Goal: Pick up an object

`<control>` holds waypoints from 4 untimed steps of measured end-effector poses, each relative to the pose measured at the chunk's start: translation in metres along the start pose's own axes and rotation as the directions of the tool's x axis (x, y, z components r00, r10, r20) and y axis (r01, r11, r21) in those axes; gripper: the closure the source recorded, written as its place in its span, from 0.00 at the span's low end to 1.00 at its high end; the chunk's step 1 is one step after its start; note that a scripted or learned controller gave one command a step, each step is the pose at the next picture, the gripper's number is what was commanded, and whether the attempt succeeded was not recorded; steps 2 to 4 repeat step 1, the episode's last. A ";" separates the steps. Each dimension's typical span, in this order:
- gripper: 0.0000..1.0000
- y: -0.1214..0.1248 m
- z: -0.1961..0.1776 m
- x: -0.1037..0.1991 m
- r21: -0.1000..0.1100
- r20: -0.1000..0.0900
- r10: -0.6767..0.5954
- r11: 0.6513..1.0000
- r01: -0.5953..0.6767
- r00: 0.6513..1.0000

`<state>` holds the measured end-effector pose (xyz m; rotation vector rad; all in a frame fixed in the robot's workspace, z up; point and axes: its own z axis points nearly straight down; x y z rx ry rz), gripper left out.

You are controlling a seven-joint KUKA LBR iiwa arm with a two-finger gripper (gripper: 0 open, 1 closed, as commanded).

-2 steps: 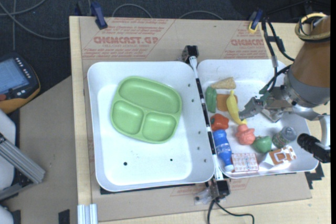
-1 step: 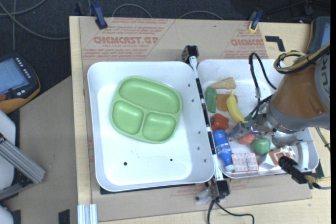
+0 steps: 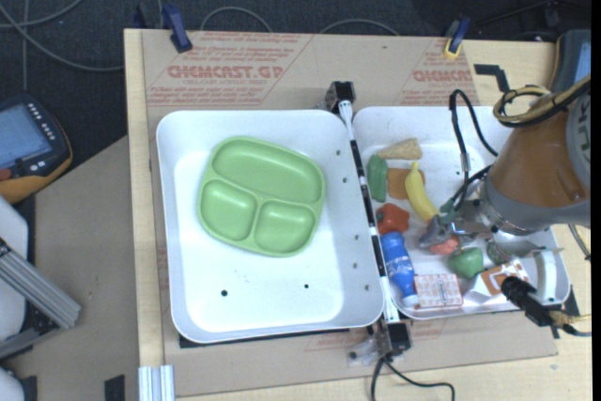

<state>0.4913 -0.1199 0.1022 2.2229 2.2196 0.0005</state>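
Starting at the left, the left bin (image 3: 188, 296) holds a green divided plate (image 3: 261, 195), lying flat toward the bin's upper half with its three compartments facing up. White floor shows below it, marked by a couple of small dark specks.

Across the divider lies the right bin (image 3: 427, 119), crowded with small things. Along its left wall sit a green pepper-like piece (image 3: 377, 177) near the top, a red piece (image 3: 392, 218) under it, and a blue bottle (image 3: 398, 263) lying lengthwise beside the wall. A tan wedge (image 3: 402, 149) rests near the upper part, with an orange piece (image 3: 401, 178) just below it and a yellow banana (image 3: 418, 192) leaning beside that. A small printed packet (image 3: 438, 291) lies at the bin's near edge.

Farther right, my pincer (image 3: 457, 235) is down among the items, close above a red and green lump (image 3: 458, 255). Whether my pincer is wide, narrow, or gripping anything I cannot tell; the wrist hides it. My arm (image 3: 545, 169), with its orange band, covers the bin's right side.
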 end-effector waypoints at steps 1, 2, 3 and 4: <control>1.00 0.034 -0.083 0.064 -0.001 -0.001 -0.003 1.000 0.003 1.000; 1.00 0.034 -0.083 0.064 -0.001 -0.001 -0.003 1.000 0.003 1.000; 1.00 0.034 -0.083 0.064 -0.001 -0.001 -0.003 1.000 0.003 1.000; 1.00 0.034 -0.083 0.064 -0.001 -0.001 -0.003 1.000 0.003 1.000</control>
